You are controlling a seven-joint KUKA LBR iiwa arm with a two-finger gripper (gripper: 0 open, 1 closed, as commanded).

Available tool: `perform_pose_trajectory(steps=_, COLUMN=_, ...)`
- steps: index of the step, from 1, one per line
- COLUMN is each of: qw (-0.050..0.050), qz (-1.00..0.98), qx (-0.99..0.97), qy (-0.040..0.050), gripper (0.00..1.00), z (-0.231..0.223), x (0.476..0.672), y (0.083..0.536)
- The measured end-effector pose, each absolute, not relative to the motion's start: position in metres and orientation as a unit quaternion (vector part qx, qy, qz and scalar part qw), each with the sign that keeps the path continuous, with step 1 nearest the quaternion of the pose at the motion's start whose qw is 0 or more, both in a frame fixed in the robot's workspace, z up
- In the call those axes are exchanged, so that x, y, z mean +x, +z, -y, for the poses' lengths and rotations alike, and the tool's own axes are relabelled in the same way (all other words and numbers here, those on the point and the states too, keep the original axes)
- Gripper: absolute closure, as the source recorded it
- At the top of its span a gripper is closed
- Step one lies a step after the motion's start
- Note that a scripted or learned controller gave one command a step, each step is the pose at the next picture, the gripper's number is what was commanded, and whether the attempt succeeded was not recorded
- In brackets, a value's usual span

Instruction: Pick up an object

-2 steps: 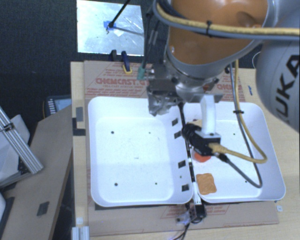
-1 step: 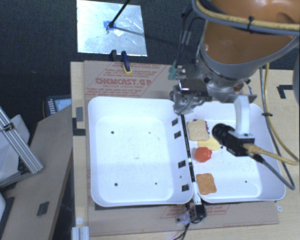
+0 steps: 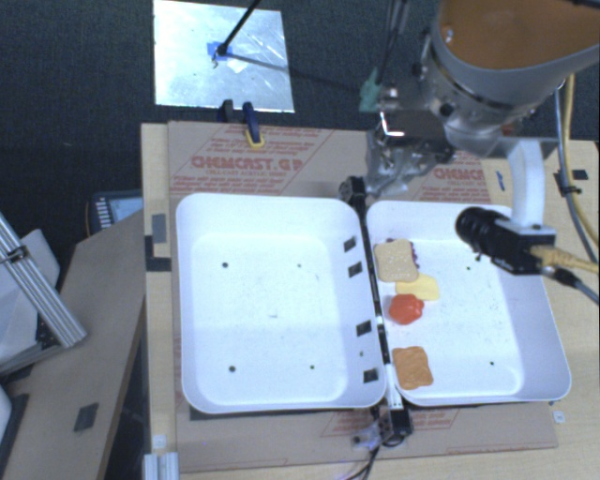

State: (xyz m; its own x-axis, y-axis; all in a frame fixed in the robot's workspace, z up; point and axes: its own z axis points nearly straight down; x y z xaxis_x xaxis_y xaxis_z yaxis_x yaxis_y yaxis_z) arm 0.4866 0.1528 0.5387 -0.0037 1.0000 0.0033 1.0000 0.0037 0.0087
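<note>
Several toy food pieces lie along the left side of the right bin (image 3: 525, 375): a tan bread slice (image 3: 395, 260), a yellow cheese piece (image 3: 421, 288), a red tomato (image 3: 405, 308) and an orange-brown toast piece (image 3: 412, 367). A bit of purple (image 3: 415, 250) peeks out behind the bread slice. My gripper (image 3: 392, 176) hangs over the back-left corner of the right bin, above and behind the bread slice and apart from every piece. Nothing shows in its grasp. The grey arm with its orange band (image 3: 511, 28) takes up the upper right.
The left bin (image 3: 197, 281) stands beside the right one, joined by a black hinge strip (image 3: 375, 319). A black cylinder on a white bracket (image 3: 492, 234) juts over the right bin's back. Behind the bins are cardboard (image 3: 262, 159), a blue-yellow clamp (image 3: 251, 127) and a silver sheet (image 3: 225, 56).
</note>
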Motion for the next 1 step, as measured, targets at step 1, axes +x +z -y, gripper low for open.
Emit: perform_pose_trajectory(steps=1, qw=-0.001, qz=-0.711, qx=0.703, qy=0.0015, gripper=1.0, z=-0.2268, x=0.4855, y=0.5346)
